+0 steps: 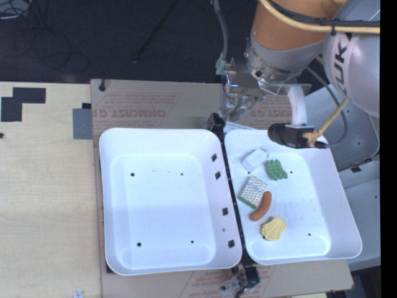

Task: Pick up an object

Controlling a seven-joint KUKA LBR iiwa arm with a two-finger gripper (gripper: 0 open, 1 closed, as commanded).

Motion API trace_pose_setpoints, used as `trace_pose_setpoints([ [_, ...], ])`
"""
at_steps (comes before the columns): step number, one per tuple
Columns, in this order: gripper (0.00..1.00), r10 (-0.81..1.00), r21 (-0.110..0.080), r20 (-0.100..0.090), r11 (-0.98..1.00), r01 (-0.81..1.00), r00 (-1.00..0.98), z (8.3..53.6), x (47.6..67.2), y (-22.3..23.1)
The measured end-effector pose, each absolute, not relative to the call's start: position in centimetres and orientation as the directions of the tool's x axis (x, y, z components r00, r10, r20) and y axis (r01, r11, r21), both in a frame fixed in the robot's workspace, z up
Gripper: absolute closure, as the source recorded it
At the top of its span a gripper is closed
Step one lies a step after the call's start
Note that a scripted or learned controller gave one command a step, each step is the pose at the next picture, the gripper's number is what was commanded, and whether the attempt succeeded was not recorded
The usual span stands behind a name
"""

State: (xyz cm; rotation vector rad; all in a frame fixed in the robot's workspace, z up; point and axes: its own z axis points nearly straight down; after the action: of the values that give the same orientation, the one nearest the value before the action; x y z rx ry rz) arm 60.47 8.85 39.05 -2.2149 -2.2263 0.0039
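Jaws: the jaws (pixel 237 104) hang at the 12 o'clock edge of the two bins, above the seam between them; whether they are spread or pressed together cannot be told, and nothing shows between them.
Arm: the grey arm (pixel 360 48) with its orange band (pixel 288 23) reaches in from 1 o'clock.
Right bin: the white right bin (pixel 335 228) carries five small things, grouped toward its left half, at 5 o'clock from the jaws and well apart from them.
White block: a white block (pixel 254 160) lies nearest the jaws.
Green toy: a green toy (pixel 276 169) sits just beside the block, at its 4 o'clock.
Checked box: a checked box (pixel 252 192) lies tilted, near the bin's middle.
Sausage: an orange sausage (pixel 261 206) touches the box at its 4 o'clock.
Yellow piece: a yellow ridged piece (pixel 273 229) lies at 6 o'clock from the sausage.
Left bin: the white left bin (pixel 118 197) stands beside the right one.
Bench: the pale wooden bench (pixel 43 203) runs out toward 9 o'clock.
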Motion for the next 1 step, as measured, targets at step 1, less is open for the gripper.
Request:
trace_pose_setpoints([
  [1,1.0,1.0,0.0,-0.001,0.002,1.0,-0.002,38.66,64.57,11.75],
])
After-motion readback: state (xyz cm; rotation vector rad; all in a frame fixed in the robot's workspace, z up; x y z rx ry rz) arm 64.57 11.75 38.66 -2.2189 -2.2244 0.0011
